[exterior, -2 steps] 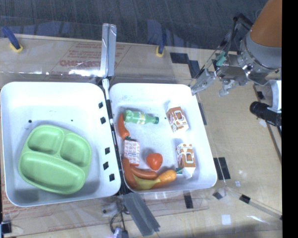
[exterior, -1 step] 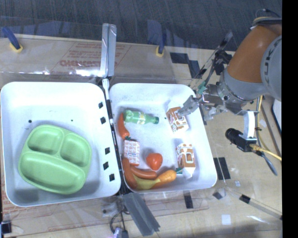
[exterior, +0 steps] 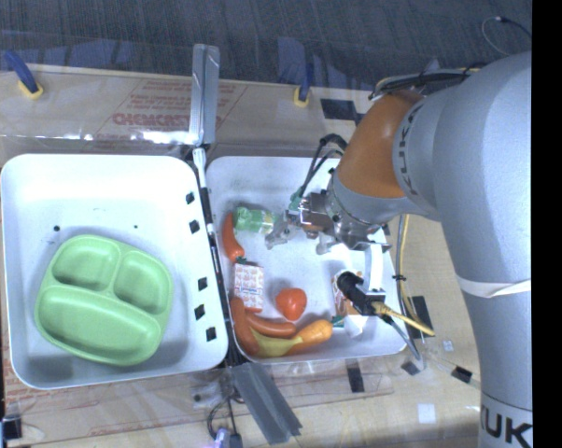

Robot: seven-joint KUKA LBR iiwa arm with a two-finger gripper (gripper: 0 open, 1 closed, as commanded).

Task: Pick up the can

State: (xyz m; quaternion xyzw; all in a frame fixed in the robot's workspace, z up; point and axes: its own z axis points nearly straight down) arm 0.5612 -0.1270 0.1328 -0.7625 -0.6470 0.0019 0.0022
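Note:
A small can point(exterior: 248, 283) with a white and red label lies on its side in the right bin point(exterior: 262, 171), near that bin's left wall. My gripper point(exterior: 302, 240) hangs over the middle of the same bin, up and to the right of the can and clear of it. Its fingers point(exterior: 275, 236) are spread, with only bare bin floor between them. A green translucent bottle point(exterior: 251, 218) lies just left of the gripper.
Around the can lie an orange-red sausage point(exterior: 230, 237), a red tomato point(exterior: 291, 301), a yellow banana point(exterior: 279, 345), a red pepper point(exterior: 262, 325) and a carrot point(exterior: 316, 329). The left bin point(exterior: 20, 194) holds a green divided plate point(exterior: 104, 297).

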